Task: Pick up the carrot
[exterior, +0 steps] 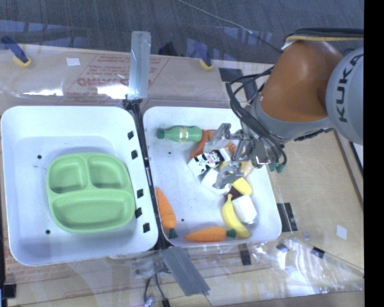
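Lying flat at the near edge of the right bin is a carrot, with its long side running left to right and its dark green stem end pointing right, toward a banana. A second carrot lies by the bin's left wall, its long side running near to far, with its stem end at the near side. A white block sits on the banana. Farther in is a small black and white box, and past it a green bottle lies on its side. An orange thing that may be a third carrot peeks out beside the bottle; it is partly hidden. The gripper hangs low over the pile in the middle of the bin, and I cannot tell how it is set. The grey arm reaches in from the right, with its orange band above the wrist and the letters "KUKA" on its side. In the left bin sits a green tray with three sections. Red writing on the far bench is too blurry to read.
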Available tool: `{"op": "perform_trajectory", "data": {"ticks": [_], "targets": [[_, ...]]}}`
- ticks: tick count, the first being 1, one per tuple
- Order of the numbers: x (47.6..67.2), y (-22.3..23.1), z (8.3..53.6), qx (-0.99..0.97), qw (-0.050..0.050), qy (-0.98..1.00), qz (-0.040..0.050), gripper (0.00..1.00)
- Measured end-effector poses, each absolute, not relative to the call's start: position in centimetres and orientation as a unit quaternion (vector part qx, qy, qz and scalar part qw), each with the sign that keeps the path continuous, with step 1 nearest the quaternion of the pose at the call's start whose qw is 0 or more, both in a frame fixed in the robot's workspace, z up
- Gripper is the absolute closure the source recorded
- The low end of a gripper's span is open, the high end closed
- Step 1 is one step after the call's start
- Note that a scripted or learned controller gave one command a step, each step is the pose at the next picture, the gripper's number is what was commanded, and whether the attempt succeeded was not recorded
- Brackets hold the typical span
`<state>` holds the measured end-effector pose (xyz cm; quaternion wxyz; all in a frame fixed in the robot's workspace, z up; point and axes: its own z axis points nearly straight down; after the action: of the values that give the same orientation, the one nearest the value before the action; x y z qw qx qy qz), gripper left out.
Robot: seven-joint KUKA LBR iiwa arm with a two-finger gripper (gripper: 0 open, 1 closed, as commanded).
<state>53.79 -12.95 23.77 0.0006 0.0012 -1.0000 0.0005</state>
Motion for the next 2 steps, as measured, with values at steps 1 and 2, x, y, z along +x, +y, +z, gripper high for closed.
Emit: {"op": "perform_trajectory", "data": {"ticks": [1,2], "targets": [[52.0,-9.5,12.3,0.018,0.005,-1.0,-0.0016,0.0],[48.7,-9.5,9.0,0.038,0.002,-0.999,-0.0006,0.0]]}}
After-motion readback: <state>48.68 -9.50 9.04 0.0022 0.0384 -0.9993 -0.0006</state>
